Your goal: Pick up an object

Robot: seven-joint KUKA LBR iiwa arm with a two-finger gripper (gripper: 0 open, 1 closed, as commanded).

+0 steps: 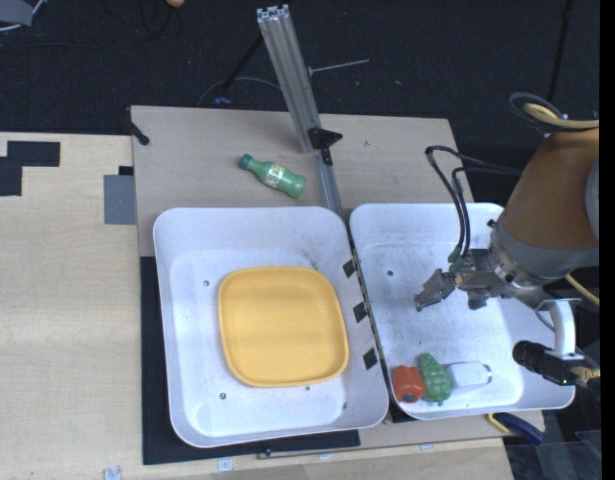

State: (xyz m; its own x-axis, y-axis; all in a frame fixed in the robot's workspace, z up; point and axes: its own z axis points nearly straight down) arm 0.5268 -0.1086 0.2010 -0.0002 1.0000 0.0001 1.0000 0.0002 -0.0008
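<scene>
On the bench, the right white bin (387, 230) is holding a green-and-red toy (424, 380) at six o'clock from the gripper (434, 290); its state I cannot tell.

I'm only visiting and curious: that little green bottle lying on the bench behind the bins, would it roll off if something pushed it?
Probably. The green bottle lies on its side on the flat bench with nothing against it, so a sideways nudge would likely roll it. It looks small and plastic, so probably light, and its rounded body might slip from the pincer.
</scene>
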